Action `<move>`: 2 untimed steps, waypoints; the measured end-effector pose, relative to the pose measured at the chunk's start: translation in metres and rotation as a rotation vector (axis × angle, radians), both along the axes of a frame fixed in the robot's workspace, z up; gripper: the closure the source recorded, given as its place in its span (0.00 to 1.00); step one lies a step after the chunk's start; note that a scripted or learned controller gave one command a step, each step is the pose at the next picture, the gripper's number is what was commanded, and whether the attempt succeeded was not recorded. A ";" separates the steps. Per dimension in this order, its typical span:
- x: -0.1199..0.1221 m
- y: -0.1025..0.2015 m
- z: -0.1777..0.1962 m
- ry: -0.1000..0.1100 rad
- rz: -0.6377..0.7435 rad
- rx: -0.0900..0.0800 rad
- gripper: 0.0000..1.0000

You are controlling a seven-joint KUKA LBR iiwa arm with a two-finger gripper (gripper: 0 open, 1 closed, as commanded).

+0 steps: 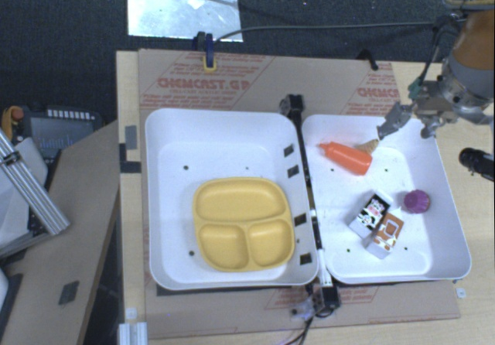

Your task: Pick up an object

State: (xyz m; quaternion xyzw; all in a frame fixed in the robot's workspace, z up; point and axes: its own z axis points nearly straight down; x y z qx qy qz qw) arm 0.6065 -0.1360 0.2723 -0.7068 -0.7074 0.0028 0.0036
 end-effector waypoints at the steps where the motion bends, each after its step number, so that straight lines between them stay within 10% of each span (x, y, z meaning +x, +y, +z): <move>1: 0.002 0.000 0.006 -0.010 0.002 -0.002 0.00; 2: -0.002 0.001 -0.036 -0.008 0.000 -0.001 0.00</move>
